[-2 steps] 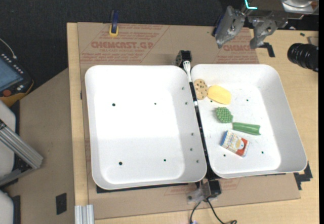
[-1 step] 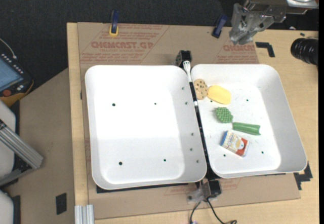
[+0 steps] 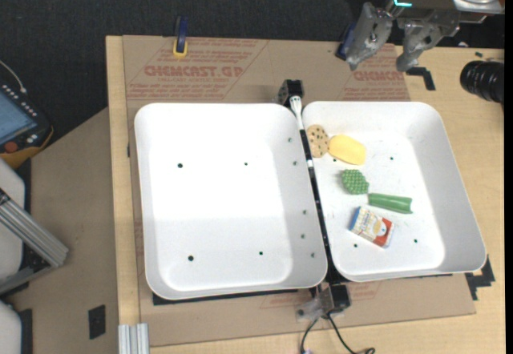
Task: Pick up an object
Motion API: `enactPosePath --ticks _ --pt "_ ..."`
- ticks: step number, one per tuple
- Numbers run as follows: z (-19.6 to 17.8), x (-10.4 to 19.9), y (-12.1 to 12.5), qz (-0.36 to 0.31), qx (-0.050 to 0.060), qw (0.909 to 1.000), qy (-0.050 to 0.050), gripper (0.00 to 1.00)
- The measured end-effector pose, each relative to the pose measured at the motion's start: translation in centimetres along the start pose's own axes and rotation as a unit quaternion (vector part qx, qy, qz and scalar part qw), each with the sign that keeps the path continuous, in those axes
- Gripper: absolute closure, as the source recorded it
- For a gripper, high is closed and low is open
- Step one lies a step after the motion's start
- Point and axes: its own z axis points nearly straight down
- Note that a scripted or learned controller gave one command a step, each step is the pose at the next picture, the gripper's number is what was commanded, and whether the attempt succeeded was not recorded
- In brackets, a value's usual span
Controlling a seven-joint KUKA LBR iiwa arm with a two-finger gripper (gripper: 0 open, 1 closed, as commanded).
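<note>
While my gripper [image 3: 390, 44] hung above the far edge of the bench, beyond the right bin [image 3: 449, 184], its two fingers stood apart with nothing between them. Five things lay grouped in that bin, toward its left side: a spotted cookie [image 3: 317, 138] next to the divider, a yellow piece [image 3: 347, 149] touching it, a green knobbly piece [image 3: 353, 181] just below, a green pod [image 3: 390, 203] to the right of that, and a small printed carton [image 3: 371, 227] nearest the camera. None of them was near my fingers. Beside it sat the left bin [image 3: 216, 200], both on brown printed cardboard [image 3: 200, 64].
</note>
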Motion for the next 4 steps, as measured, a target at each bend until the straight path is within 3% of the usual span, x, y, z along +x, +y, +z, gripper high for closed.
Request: enactPosePath --ticks 1,2,3,4 --pt "-1.1 0.0 0.1 0.000 -0.003 1.0000 0.000 1.00" --pt "-1.1 0.0 0.1 0.000 -0.002 1.0000 0.000 0.00" --pt "-2.2 0.1 0.1 -0.001 -0.004 1.0000 0.000 1.00" --pt "-2.1 0.1 0.1 -0.001 -0.004 1.0000 0.000 0.00"
